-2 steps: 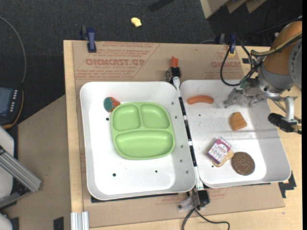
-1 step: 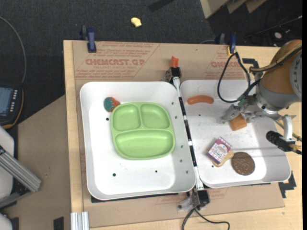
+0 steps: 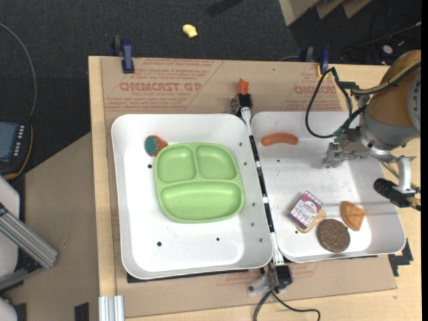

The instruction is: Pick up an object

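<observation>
In the right bin (image 3: 374, 243) we find the tool (image 3: 344, 154) low over the floor near the far wall, grasping nothing; its opening we cannot tell. A sausage (image 3: 279, 139) lies to its left. A packet (image 3: 306, 211), brown disc (image 3: 332, 235) and pastry (image 3: 353, 215) sit near the front.
</observation>
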Controlling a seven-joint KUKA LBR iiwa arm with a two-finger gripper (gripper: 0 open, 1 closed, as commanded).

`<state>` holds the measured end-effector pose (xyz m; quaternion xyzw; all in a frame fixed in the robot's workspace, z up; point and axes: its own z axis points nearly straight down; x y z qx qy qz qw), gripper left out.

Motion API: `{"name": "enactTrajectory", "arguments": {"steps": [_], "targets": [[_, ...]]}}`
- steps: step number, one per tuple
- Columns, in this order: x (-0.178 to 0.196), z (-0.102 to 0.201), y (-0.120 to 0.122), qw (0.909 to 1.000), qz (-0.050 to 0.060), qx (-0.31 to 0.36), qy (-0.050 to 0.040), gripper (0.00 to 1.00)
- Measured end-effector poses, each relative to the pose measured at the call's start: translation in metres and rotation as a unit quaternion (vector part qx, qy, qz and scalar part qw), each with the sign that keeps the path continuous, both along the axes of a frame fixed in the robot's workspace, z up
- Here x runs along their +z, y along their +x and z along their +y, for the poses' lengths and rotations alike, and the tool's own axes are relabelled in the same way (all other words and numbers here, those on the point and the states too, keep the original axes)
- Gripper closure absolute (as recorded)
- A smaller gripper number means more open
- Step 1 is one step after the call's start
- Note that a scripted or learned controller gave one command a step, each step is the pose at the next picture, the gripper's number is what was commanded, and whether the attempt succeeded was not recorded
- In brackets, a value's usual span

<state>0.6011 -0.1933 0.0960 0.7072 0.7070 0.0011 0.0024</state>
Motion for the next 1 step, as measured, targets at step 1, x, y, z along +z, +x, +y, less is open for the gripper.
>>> {"name": "enactTrajectory", "arguments": {"steps": [1], "targets": [[0.1177,0.0524,-0.0154,1.0,-0.004,0.003,0.0004,1.0]]}}
